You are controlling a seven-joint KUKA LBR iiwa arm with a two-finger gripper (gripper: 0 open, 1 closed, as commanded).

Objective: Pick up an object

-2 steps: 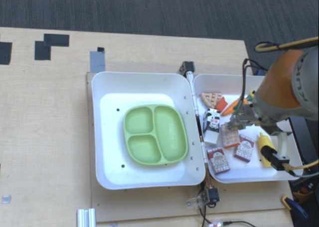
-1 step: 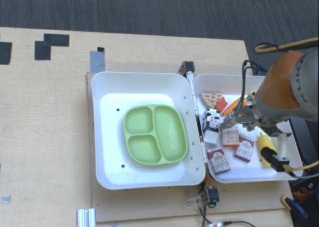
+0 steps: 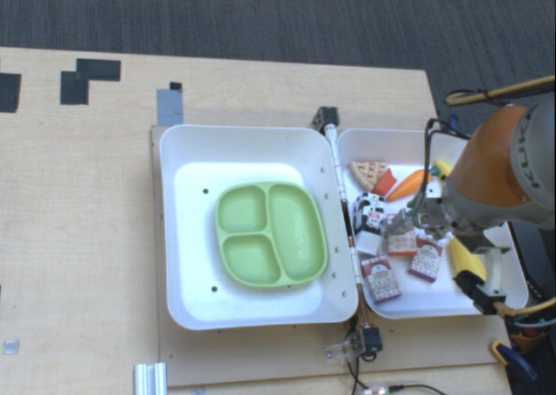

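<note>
Jaws (image 3: 401, 227): low in right bin (image 3: 521, 285), hovering over small cartons; open or closed, cannot tell.
Red carton (image 3: 380, 279): loose nearby, likeliest target.
Left bin (image 3: 169, 211): green plate (image 3: 271, 235).

Green divided plate (image 3: 270, 234) in left bin (image 3: 178, 237); tool (image 3: 401, 227) over right bin's (image 3: 434, 301) toys.

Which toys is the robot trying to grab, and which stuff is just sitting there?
For the job:
gripper
orange carrot
waffle piece
black-and-white toy
small red packets

Just lying about:
green divided plate
left bin
black tape squares
</note>
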